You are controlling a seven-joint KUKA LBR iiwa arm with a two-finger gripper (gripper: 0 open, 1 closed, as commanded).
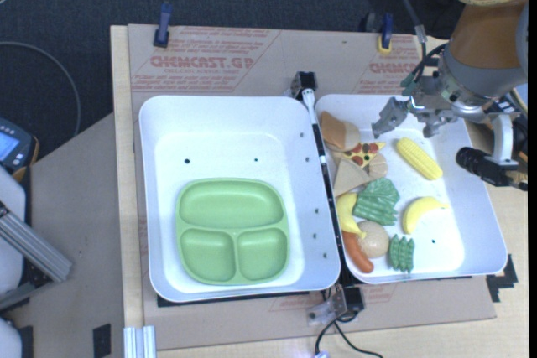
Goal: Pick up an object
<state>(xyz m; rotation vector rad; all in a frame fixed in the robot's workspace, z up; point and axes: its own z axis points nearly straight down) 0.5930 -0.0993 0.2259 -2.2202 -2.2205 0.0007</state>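
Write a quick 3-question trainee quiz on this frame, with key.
1. True or false: the green divided tray lies in the left bin.
2. Which toy lies closest to the gripper? A) the corn cob B) the carrot C) the pea pod
3. Fill in: the toy food is all piled in the ____ bin.

Key
1. True. The tray sits toward the near end of the left bin.
2. A. The gripper hovers over the far end of the right bin, just above the corn cob; the carrot and pea pod lie at the near end.
3. Right.
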